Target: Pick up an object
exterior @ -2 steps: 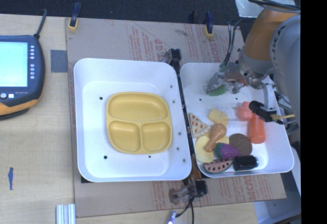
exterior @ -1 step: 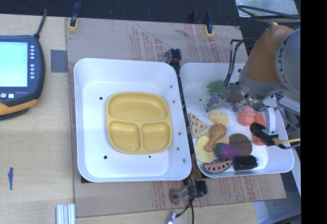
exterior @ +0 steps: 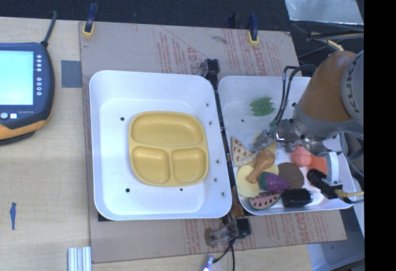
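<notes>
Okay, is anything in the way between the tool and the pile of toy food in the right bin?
Nothing visible does. The tool hangs right over the right white bin, at the upper edge of the toy food pile, next to the brown toy drumstick. The green leafy toy lies apart, further back.

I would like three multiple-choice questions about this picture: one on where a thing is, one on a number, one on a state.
1. Where does the green toy lie?
A. in the left bin
B. in the right bin, upper part
C. on the cardboard

2. How many compartments has the yellow tray?
A. two
B. three
C. four

3. What lies in the yellow tray?
A. nothing
B. a slice of pizza
C. a black block

Answers:
1 B, it lies alone in the right bin, above the heap of toys.
2 B, one wide compartment above two small ones.
3 A, all its compartments are bare.
</notes>
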Robot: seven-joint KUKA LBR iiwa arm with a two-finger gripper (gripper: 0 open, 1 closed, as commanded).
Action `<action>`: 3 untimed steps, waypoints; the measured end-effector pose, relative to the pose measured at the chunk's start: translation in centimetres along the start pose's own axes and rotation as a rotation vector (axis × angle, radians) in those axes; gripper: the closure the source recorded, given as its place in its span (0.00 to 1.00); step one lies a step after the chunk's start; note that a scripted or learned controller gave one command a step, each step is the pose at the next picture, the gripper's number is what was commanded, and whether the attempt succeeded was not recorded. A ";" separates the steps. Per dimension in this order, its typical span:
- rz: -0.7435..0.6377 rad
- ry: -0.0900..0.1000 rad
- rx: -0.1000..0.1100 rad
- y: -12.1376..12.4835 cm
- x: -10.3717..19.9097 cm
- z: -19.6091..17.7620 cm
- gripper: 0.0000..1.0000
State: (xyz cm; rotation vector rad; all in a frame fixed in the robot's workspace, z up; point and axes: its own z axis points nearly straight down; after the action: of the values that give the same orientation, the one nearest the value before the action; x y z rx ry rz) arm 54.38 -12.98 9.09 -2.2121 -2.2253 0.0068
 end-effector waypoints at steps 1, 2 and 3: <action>0.003 -0.006 -0.005 -0.5 1.2 -0.1 0.00; 0.000 0.001 0.000 -6.9 0.9 0.1 0.00; 0.001 0.001 -0.001 -2.2 -0.1 0.0 0.00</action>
State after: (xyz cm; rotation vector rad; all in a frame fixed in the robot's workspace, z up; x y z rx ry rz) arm 52.20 -13.05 9.11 -2.2135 -2.2235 0.0039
